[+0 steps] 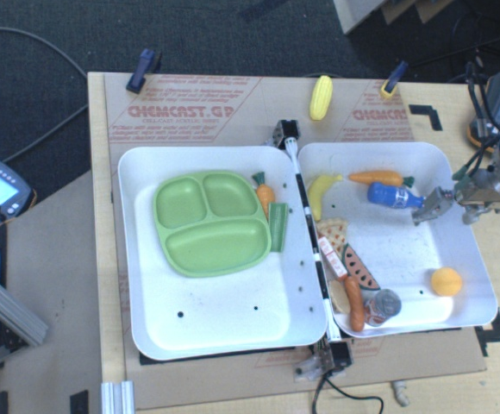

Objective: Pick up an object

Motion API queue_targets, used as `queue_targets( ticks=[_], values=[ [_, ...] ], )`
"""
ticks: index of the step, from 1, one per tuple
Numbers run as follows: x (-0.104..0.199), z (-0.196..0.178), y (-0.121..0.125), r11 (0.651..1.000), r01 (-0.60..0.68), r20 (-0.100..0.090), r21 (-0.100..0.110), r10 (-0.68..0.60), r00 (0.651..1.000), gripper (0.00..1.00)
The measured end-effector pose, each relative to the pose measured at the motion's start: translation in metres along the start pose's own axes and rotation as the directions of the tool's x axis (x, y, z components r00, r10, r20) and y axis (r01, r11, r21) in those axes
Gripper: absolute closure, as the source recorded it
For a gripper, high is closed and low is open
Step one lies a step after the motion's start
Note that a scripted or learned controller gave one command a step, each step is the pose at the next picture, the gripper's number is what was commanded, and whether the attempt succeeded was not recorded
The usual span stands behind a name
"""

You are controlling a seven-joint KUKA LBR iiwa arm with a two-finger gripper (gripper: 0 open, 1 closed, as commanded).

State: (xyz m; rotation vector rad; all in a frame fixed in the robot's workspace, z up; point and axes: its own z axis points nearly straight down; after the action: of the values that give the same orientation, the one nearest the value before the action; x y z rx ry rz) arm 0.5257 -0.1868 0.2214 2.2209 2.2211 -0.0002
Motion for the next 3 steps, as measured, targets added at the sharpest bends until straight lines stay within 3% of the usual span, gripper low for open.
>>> queue_targets(
  ticks=[1,2,3],
  values=[
    [0.075,0.047,-0.039,1.0,0.001,-0.001,0.002,-0.001,1.0,0.0],
    [0.083,0.13,-0.048,1.0,0.0,-0.002,0.003,0.0,1.0,0.0],
    [0.083,0.12,-0.047,1.0,-0.002,-0.001,0.001,0.002,1.0,1.0]
  ],
)
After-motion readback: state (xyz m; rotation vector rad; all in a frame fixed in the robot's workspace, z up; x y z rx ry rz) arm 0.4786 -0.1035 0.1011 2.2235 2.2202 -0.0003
